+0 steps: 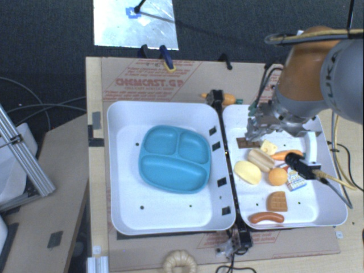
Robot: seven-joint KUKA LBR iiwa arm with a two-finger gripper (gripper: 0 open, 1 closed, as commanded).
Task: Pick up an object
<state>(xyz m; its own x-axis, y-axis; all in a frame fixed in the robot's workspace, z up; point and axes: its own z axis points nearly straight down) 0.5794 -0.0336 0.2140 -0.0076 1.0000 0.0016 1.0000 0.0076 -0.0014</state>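
We count two white bins [122, 169], one blue divided tray [174, 158], one sausage [266, 218], one brown waffle [277, 201], one orange [277, 177], one yellow lemon-like piece [248, 172], one bread roll [261, 160], one cheese wedge [268, 148].

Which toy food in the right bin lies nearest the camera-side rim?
The sausage, reddish-brown and lying lengthwise along the near rim, below the waffle.

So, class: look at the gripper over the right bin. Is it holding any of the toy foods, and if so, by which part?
It cannot be told. The gripper hangs low over the right bin, just above a brown piece, with nothing seen between its tips.
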